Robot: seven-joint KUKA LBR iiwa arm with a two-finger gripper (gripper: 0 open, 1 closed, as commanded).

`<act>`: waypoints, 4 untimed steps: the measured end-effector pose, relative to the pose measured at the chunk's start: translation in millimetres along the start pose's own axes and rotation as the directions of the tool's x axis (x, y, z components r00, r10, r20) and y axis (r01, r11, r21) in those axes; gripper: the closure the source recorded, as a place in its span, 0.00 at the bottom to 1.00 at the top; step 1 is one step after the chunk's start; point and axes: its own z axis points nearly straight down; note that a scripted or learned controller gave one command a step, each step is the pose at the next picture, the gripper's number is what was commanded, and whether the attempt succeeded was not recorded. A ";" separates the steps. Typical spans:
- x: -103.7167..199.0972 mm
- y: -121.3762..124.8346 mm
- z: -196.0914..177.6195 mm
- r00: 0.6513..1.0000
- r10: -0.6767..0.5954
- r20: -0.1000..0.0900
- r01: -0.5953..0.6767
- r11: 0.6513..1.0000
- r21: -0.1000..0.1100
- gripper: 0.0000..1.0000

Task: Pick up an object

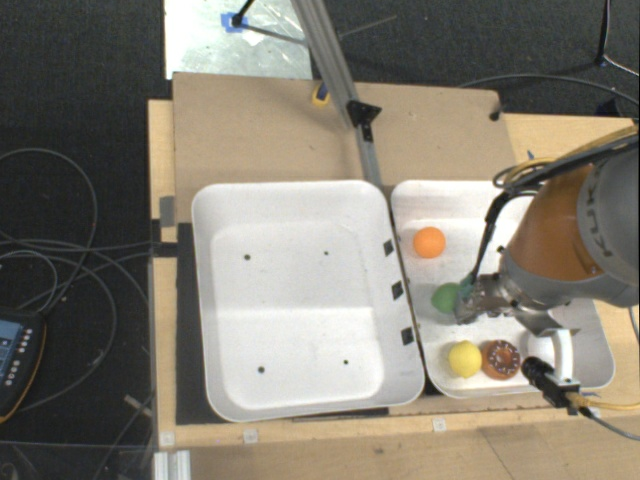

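Observation:
The right white bin (460, 200) holds an orange ball (429, 242), a green object (446, 298), a yellow ball (464, 359) and a brown round object with light specks (501, 359). My gripper (469, 304) hangs low over the bin's middle, right against the green object's right side. The arm's grey and orange wrist covers the bin's right half and part of the green object.
The left white bin (300, 298) lies beside the right one, with a row of black clips (397, 290) along the shared edge. A slanted metal pole (335, 63) crosses the back of the bench. Cables lie on the floor at left.

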 end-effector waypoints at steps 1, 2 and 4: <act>3.5 5.8 -44.2 1.000 -0.006 0.002 0.006 1.000 -0.004 1.00; 7.3 9.7 -88.2 1.000 -0.006 0.002 0.006 1.000 -0.004 1.00; 60.2 27.3 -126.0 1.000 -0.011 -0.001 0.011 1.000 -0.001 1.00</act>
